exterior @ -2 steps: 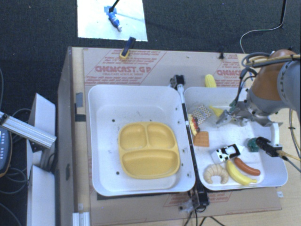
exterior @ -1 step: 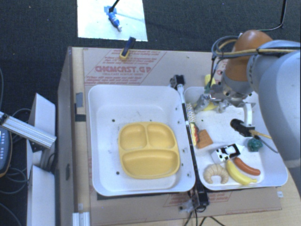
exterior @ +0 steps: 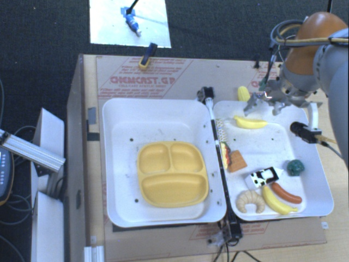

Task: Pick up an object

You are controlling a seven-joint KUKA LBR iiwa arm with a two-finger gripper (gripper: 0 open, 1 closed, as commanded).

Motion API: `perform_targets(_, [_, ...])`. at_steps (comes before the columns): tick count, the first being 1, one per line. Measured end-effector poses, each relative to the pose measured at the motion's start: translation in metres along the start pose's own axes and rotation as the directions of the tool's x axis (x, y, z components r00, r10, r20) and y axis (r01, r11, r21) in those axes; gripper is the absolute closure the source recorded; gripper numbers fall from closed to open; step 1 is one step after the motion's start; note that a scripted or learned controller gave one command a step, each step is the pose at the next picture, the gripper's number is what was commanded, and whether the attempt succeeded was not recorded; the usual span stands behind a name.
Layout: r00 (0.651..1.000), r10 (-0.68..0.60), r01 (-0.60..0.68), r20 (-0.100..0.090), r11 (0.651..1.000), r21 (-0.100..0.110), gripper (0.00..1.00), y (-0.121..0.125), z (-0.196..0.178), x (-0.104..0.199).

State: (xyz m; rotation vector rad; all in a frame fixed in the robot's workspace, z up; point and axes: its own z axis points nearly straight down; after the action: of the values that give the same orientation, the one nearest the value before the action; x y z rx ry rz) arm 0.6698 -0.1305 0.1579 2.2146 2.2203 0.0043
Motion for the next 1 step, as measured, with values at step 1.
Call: perform_targets(1, [1.0, 0.001, -0.001, 0.0, 1.0, 0.005, 0.0, -0.0279, 0.0439, -0.0478])
